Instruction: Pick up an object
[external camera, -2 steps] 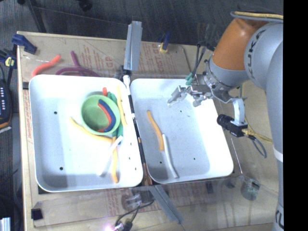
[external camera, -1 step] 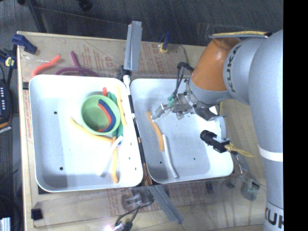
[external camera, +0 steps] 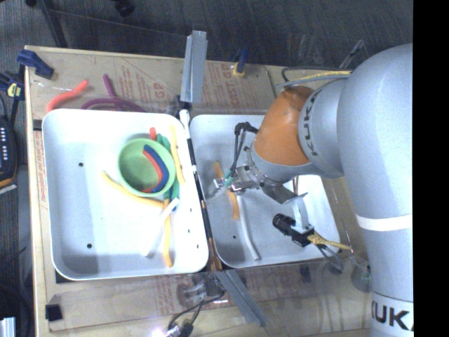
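My gripper [external camera: 223, 182] is low in the right bin [external camera: 319, 188], near its left wall. An orange stick [external camera: 232, 203] lies on the bin floor right under and beside the gripper, running from upper left to lower right. Whether the gripper touches it is hidden by the wrist. A pale grey stick [external camera: 250, 243] lies on the floor nearer the front wall. The grey arm with its orange band [external camera: 280, 135] covers the middle and right of this bin.
The left bin [external camera: 77, 209] holds a green bowl [external camera: 140, 166] with red and blue curved pieces in it, plus yellow sticks [external camera: 168, 248] and a white stick [external camera: 160, 230]. A metal rail [external camera: 193, 65] stands behind the bins. Red and purple cords [external camera: 84, 97] lie on the bench at the back left.
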You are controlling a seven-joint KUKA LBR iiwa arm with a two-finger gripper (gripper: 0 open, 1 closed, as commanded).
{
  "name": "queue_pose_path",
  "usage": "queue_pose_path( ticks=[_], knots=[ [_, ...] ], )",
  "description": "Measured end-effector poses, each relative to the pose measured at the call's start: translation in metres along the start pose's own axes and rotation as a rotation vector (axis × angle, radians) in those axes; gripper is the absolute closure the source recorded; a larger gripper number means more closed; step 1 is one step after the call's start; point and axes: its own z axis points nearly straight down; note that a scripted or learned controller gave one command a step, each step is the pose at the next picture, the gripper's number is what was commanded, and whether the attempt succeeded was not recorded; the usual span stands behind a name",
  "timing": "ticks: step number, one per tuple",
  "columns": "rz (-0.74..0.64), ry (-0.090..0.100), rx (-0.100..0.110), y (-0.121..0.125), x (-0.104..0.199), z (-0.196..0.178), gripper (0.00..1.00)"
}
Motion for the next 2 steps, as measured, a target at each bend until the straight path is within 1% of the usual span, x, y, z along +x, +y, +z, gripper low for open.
queue_pose_path(
  ticks=[1, 2],
  knots=[
    [-0.008, 0.002, 0.001, 0.001, 0.001, -0.010, 1.00],
    [-0.303, 0.011, -0.002, 0.085, 0.015, -0.099, 1.00]
  ],
)
